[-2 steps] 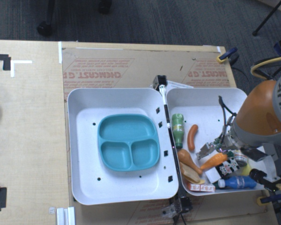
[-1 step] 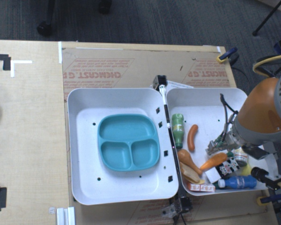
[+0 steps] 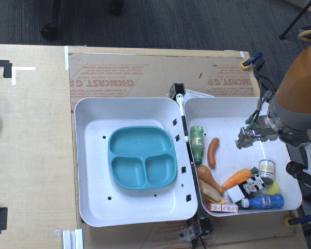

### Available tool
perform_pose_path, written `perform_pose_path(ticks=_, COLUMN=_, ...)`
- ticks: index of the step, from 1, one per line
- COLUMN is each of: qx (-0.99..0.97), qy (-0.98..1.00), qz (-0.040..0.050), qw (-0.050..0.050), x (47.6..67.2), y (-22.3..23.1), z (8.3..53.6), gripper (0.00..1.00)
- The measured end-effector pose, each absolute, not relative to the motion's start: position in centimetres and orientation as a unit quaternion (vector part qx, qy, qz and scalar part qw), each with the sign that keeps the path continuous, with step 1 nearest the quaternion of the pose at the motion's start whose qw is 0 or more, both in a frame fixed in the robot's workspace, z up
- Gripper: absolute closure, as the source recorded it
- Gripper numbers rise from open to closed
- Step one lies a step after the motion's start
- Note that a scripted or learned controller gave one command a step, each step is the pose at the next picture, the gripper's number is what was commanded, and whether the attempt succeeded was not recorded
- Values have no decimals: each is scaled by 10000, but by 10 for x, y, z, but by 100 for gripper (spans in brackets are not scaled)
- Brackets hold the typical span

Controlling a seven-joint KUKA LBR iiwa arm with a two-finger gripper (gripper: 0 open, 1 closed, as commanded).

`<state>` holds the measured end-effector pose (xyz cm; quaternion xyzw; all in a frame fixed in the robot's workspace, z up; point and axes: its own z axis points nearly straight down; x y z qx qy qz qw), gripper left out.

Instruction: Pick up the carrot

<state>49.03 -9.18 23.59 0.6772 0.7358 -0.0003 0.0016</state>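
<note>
Carrot (image 3: pixel 237 178) lies in the right bin (image 3: pixel 225 110), in the lower part, tilted so that its thick end points up to the right and its thin tip points down to the left. Its tip is just beside a tan chicken leg (image 3: pixel 207 177), which lies to the left of it near the wall between the bins. Just right of the thick end there is a small can (image 3: pixel 266 168), and below it a black and white box (image 3: pixel 253 185) touches the carrot or nearly touches it; I cannot tell which. Below that box a blue bottle (image 3: pixel 263 202) lies on its side along the lower wall, with a yellow thing (image 3: pixel 272 188) just above it. A flat red and white packet (image 3: pixel 223 207) lies at the lower left corner of this bin.

Above the carrot, apart from it, a sausage (image 3: pixel 213 152) lies nearly upright in the view, and a green bottle (image 3: pixel 196 143) lies to its left next to the wall.

Gripper (image 3: pixel 244 140) hangs over the right bin, above and a little to the right of the carrot, well apart from it. I cannot tell if it is open or closed, and I see nothing in it.

Left bin (image 3: pixel 93 191) holds a teal tray (image 3: pixel 142 157) with three compartments. Both bins rest on cardboard (image 3: pixel 124 77) on the worktop (image 3: pixel 26 139).
</note>
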Motion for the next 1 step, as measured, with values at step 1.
perform_pose_path(ticks=1, qx=6765, qy=7364, qz=-6, qw=15, x=490, y=-92, z=236, gripper=0)
